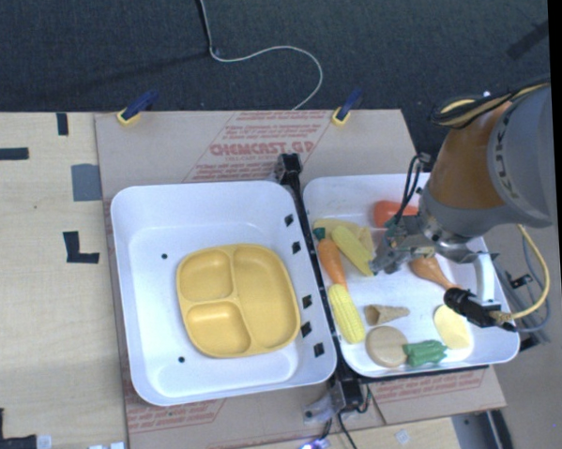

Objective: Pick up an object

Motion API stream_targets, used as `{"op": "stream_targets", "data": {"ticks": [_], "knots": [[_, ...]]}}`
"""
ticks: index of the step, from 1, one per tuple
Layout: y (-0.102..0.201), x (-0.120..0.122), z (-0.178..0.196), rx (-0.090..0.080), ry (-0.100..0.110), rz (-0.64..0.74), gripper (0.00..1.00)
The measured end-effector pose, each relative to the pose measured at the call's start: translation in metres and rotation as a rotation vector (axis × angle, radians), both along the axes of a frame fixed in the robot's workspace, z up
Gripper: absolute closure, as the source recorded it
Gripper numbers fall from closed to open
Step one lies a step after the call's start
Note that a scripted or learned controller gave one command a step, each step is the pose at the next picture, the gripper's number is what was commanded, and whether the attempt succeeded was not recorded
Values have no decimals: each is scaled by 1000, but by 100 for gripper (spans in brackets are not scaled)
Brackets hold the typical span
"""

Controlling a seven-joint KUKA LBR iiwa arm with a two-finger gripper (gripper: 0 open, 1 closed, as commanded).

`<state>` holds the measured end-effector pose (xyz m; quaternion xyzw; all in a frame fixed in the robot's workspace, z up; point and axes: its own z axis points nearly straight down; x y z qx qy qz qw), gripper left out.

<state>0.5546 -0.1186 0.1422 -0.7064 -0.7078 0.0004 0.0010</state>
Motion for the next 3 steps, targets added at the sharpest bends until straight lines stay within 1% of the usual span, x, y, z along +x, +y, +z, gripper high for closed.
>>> {"op": "stream_targets", "data": {"ticks": [1,2,3], "knots": [[2,5,60,-1,-2,1,100],[3,6,81,-1,1,0,100],[30,-37,88,0,6,0,100]]}}
